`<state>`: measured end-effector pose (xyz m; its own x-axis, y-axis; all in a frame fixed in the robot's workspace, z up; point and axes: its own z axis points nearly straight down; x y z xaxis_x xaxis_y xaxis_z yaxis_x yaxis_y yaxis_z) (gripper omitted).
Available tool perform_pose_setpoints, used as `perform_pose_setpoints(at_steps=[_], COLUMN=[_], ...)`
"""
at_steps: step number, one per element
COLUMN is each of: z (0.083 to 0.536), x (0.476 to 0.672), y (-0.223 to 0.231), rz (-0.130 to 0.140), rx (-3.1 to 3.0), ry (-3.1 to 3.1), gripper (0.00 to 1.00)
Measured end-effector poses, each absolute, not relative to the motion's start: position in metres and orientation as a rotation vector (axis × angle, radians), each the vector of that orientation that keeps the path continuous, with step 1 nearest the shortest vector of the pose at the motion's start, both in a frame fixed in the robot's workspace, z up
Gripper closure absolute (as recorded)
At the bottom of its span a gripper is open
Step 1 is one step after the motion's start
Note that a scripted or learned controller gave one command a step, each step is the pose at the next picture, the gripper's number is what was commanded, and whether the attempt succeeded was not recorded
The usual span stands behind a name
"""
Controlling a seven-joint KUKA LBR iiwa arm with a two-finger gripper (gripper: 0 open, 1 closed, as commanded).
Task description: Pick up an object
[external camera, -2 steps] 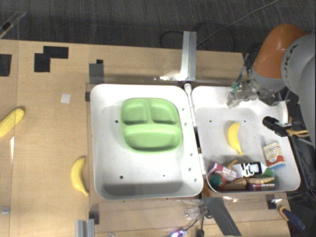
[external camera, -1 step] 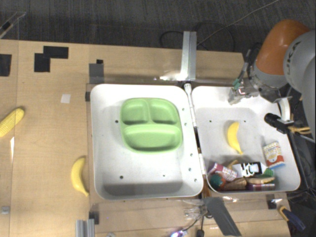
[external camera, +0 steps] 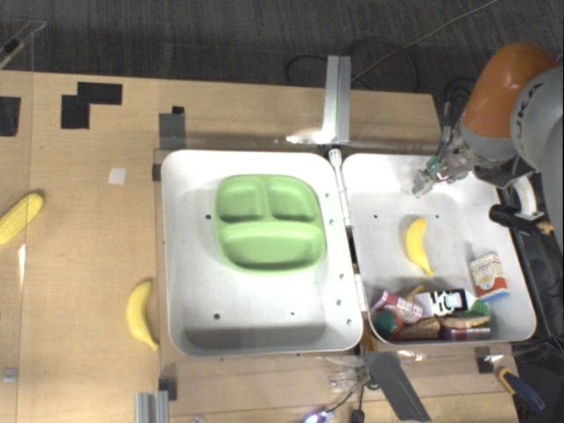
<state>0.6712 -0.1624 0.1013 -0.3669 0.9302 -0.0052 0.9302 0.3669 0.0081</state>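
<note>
A yellow banana (external camera: 416, 245) lies in the middle of the right bin (external camera: 379, 192). A small red-and-white carton (external camera: 486, 274) rests near that bin's right wall. Several packaged items (external camera: 432, 311) are heaped along its front edge. My gripper (external camera: 430, 179) hangs over the bin's far right part, above and slightly right of the banana, well apart from it. I see nothing held in it. The grey arm with its orange band (external camera: 507, 82) reaches in from the right.
A green divided plate (external camera: 269, 221) fills the middle of the left bin (external camera: 189, 263). Outside the bins, a second banana (external camera: 141, 314) and a corn cob (external camera: 19, 217) lie on the wooden bench at left. A metal post (external camera: 338, 95) stands behind the bins' shared wall.
</note>
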Motion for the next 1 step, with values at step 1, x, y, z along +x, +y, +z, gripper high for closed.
perform_pose_setpoints(at_steps=[1], z=[0.0884], x=[0.6717], y=[-0.1891], rz=[0.008], rx=[2.058], ry=[2.362], gripper=[1.00])
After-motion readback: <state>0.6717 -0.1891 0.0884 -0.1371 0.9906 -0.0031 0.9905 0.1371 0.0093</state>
